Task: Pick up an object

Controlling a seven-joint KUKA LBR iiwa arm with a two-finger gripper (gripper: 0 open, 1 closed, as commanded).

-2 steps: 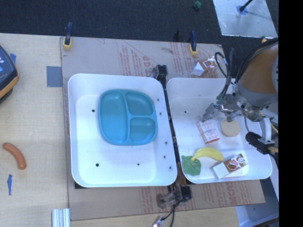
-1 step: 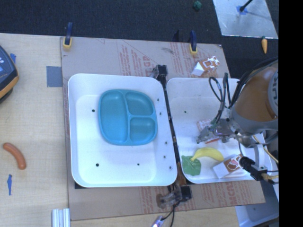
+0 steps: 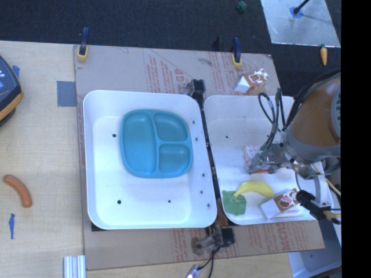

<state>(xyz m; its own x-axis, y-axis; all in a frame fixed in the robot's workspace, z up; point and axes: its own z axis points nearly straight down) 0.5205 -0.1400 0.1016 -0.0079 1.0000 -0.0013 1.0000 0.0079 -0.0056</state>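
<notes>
Blue plate, yellow banana

Bright, even overhead light. White bins near overexposed, slight glare on rims. Shadows soft, short under blue divided plate. Overall softness, low resolution; small items fuzzy. Dark floor underexposed.

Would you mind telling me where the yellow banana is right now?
The banana lies in the right bin, near its front edge, between a green toy and a small carton, just below the gripper.
</notes>
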